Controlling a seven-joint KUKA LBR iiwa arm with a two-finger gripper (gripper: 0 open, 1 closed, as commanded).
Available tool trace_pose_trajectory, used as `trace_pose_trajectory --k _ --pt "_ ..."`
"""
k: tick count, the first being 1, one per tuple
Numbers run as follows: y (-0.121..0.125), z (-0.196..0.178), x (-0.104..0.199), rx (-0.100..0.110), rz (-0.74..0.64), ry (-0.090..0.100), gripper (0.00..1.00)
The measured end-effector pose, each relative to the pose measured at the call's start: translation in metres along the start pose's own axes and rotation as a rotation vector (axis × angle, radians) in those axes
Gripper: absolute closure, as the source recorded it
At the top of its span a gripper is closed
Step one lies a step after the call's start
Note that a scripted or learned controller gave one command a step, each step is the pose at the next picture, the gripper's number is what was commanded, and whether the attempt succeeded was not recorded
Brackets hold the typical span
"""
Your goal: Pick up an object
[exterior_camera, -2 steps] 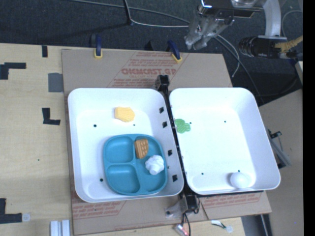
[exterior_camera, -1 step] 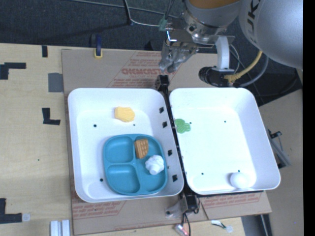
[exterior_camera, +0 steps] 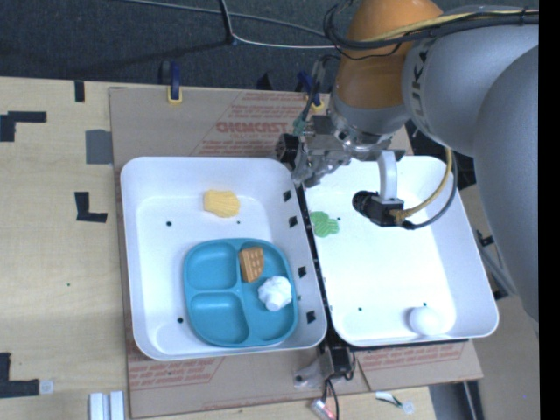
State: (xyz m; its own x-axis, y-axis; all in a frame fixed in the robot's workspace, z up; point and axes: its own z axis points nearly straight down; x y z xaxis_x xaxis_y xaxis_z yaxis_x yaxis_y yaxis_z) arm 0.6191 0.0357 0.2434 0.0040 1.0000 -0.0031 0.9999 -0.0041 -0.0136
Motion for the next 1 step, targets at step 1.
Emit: trace_pose_trajectory --k 1 --pt "0.0019 -0.0073 0.003 -0.013 -0.004 0.003 0.0"
